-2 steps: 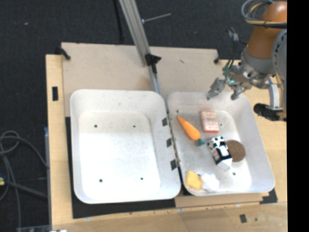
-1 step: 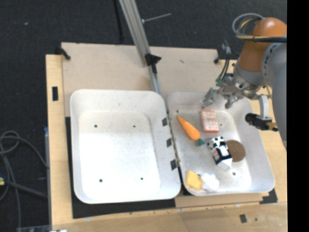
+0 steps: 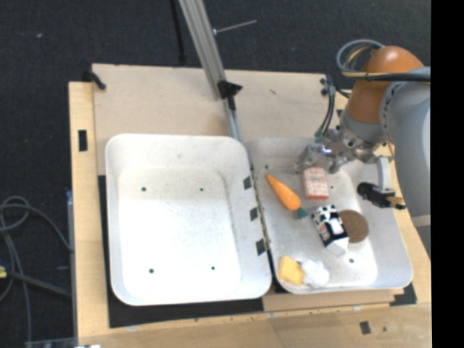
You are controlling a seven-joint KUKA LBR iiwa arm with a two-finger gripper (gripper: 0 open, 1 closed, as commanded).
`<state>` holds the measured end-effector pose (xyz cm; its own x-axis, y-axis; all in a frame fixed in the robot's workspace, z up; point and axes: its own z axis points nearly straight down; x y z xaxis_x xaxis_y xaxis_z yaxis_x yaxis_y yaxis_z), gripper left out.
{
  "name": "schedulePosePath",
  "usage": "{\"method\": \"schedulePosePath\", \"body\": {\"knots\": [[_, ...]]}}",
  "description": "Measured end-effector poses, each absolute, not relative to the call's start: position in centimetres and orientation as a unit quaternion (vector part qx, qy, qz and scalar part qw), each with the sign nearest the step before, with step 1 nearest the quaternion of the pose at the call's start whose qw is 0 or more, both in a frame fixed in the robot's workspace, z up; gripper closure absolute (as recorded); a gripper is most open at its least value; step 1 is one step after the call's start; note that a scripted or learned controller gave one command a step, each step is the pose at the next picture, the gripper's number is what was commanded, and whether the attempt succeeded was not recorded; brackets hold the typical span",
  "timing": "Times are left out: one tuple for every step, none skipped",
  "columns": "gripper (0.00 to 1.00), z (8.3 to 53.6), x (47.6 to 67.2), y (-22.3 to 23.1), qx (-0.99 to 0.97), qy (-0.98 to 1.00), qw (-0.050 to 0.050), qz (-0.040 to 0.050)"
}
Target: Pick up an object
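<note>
The gripper (image 3: 322, 153) hovers at the pink packet's (image 3: 315, 183) twelve o'clock; whether its fingers are open cannot be told. Descending there, it could clip the packet's edge and shove it toward the toy carrot (image 3: 283, 192).

Wooden bench (image 3: 174, 93) on dark carpet (image 3: 43, 27), cables (image 3: 29, 238) left.

- No text, brand or number can be read anywhere.
- The small pink packet (image 3: 315, 183) in the right bin (image 3: 388, 259) has some print, but it is too blurred to make out.
</note>
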<state>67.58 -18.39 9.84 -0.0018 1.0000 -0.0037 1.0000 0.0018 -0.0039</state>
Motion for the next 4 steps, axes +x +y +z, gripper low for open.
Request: {"method": "schedulePosePath", "body": {"knots": [[1.00, 11.4, 67.8, -18.5, -0.705, -0.709, -0.005, 0.0017], [1.00, 17.9, 67.8, -18.2, -0.705, -0.709, -0.003, -0.0029], [1.00, 22.5, 68.2, -18.7, -0.705, -0.710, -0.003, -0.0025], [1.00, 21.7, 68.2, -18.8, -0.704, -0.710, -0.001, 0.0006]]}}
